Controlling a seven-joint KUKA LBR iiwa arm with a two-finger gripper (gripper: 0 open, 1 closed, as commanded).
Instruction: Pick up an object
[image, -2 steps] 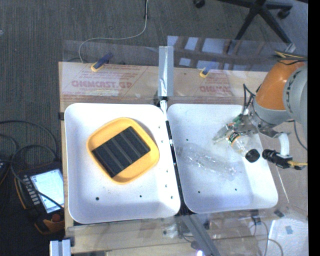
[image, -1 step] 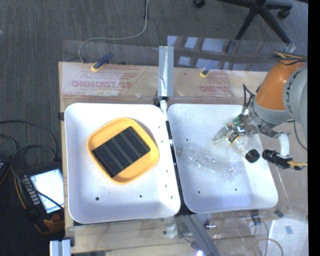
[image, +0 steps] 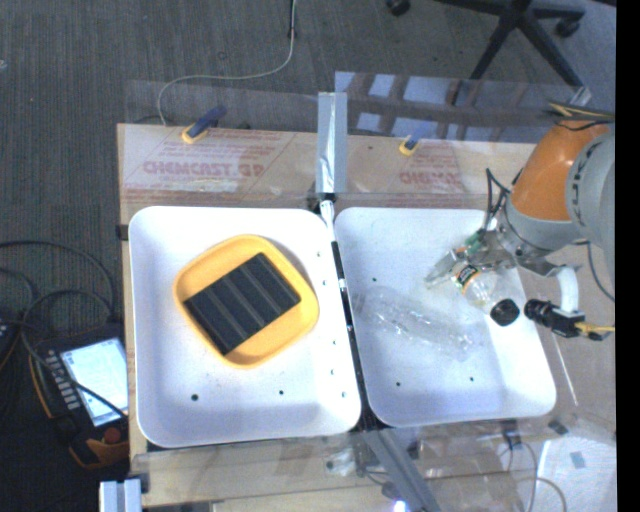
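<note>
While low over the right bin (image: 520, 400), the hand (image: 472, 268) touches clear plastic (image: 420, 322)

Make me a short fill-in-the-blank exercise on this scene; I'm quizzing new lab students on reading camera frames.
1. The yellow rounded tray with a black ribbed top lies in the ____ white bin.
2. The crumpled clear plastic piece lies in the ____ white bin.
3. The band above the grey arm's wrist is ____.
4. The arm's gripper is over the ____ bin.

Missing words: left; right; orange; right
</note>
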